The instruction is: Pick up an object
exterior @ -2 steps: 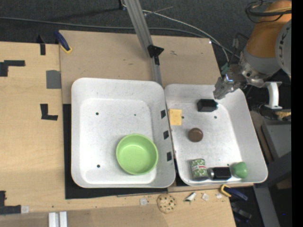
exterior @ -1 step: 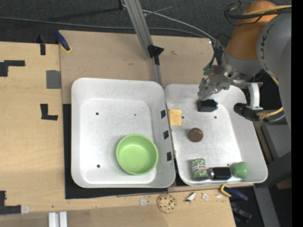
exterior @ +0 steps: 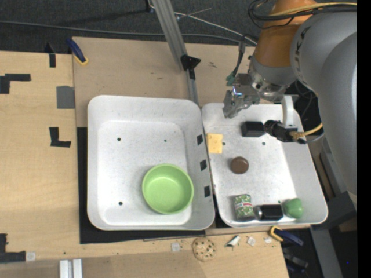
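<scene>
Brown round object [exterior: 239,165], indistinct, lies apart from gripper [exterior: 234,106].

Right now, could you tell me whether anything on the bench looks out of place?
Yes: a speckled cookie-like disc lies on the bench, outside the left bin and right bin, just off their near edges where they meet, with small pale scraps beside it.
</scene>
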Robot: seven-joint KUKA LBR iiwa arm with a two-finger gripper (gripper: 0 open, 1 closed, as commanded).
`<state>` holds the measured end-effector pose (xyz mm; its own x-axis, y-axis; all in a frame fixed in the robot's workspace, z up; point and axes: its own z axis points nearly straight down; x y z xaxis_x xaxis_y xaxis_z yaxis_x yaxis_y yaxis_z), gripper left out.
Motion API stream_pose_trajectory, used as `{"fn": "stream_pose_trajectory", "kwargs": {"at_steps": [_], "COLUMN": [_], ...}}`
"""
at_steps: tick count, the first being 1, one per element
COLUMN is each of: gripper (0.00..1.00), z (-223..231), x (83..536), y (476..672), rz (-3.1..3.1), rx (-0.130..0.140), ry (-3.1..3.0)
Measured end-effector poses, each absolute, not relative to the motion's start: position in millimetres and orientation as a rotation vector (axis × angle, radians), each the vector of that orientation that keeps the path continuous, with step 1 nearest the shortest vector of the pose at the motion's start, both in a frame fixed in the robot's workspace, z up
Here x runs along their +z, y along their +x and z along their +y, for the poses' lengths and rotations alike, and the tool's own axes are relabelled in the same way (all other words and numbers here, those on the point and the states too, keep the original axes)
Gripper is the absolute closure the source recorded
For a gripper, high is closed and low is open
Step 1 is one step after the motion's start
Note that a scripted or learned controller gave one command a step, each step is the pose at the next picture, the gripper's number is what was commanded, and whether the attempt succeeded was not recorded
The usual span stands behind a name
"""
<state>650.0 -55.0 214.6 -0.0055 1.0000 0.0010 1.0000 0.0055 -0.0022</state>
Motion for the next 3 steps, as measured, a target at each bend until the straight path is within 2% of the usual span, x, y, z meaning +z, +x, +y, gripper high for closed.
{"fn": "stream_pose_trajectory", "kwargs": {"at_steps": [1,2,3], "gripper": [1.00,1.00,1.00], "z": [-9.5,40.7,89.6], "x": [211.0,206.7,220.3], "y": [655.4,649.2,656.6], "rz": [-2.226,-2.224,-2.226], "rx": [0.002,0.006,0.002], "ry": [-2.215,-2.212,-2.211]}}
